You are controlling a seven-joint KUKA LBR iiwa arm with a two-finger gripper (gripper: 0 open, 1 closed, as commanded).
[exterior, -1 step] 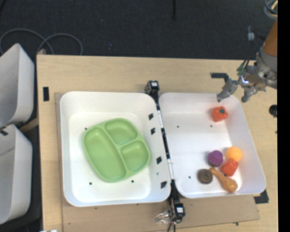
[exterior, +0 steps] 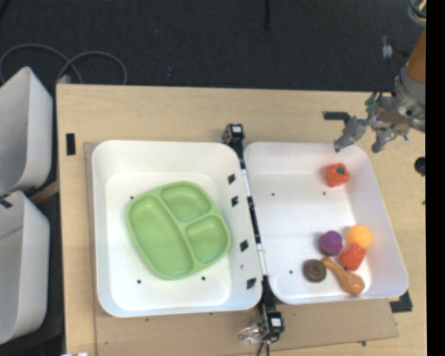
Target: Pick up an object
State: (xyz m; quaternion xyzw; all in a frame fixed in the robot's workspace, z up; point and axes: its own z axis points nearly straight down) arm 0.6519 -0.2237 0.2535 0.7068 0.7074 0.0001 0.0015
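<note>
Two white bins sit side by side on a wooden bench. The left bin (exterior: 104,221) holds a green divided plate (exterior: 179,230). In the right bin (exterior: 297,191), a small red toy tomato (exterior: 337,174) lies alone near the far right corner. Just beyond it hovers the gripper (exterior: 365,135), fingers spread and holding nothing. The tomato looks light, hard and smooth, so it may slip; squeezing across its round middle seems best.

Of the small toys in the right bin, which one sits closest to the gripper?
The red-orange toy with the green top, alone near the bin's far right corner, just below the gripper. The others cluster at the near right corner.
</note>
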